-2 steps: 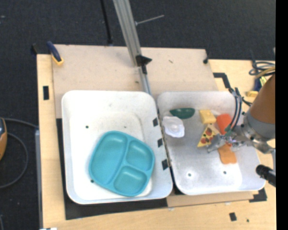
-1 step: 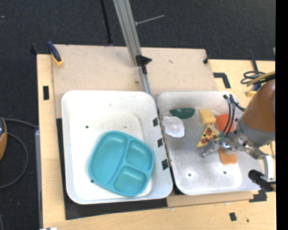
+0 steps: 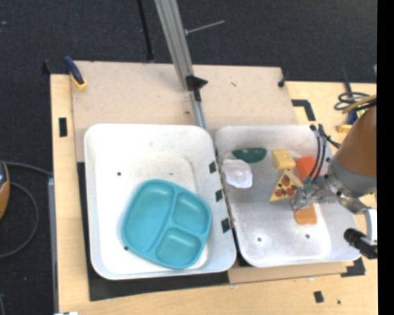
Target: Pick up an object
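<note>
Gripper down in the right bin among the toys, nothing lifted clear yet.

The arm reaches in from the right and the gripper (image 3: 306, 200) is low in the right bin (image 3: 276, 248), its tip just above an orange block (image 3: 306, 216) that lies on the bin floor toward the near right. Whether the fingers are spread or pressed together I cannot tell, since the wrist and cables cover them, and no object shows between them. Close by to the left lies a pizza-slice toy (image 3: 284, 188); farther back are a yellow piece (image 3: 283, 159), an orange-red piece (image 3: 305, 166), a dark green piece (image 3: 250, 154) and a white cup-like piece (image 3: 238, 174). The left bin (image 3: 118, 149) holds a teal divided plate (image 3: 167, 223). By my judgement the approach is done; the grasp and the lift are left.
</note>
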You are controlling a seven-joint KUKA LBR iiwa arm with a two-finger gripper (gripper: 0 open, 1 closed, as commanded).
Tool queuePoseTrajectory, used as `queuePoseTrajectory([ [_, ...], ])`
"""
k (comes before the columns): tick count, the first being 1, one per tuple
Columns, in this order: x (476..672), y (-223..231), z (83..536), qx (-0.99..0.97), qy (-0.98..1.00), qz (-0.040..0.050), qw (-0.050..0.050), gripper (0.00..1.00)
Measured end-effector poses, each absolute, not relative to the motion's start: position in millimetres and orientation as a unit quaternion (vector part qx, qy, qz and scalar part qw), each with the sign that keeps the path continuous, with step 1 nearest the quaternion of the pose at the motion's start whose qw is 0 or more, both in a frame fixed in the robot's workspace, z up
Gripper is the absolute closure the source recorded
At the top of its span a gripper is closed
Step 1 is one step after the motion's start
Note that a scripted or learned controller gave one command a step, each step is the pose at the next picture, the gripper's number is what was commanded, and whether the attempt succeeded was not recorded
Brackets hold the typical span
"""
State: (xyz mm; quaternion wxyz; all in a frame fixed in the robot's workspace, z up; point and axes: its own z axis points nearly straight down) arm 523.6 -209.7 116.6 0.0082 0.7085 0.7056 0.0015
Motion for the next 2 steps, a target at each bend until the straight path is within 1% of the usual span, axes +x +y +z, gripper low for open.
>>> queuePoseTrajectory([
  [1,532.5,-215.6,177.7,0.706,0.708,0.0014,0.004,1.00],
  [2,543.1,-222.2,233.9,0.706,0.708,0.0013,0.004,1.00],
])
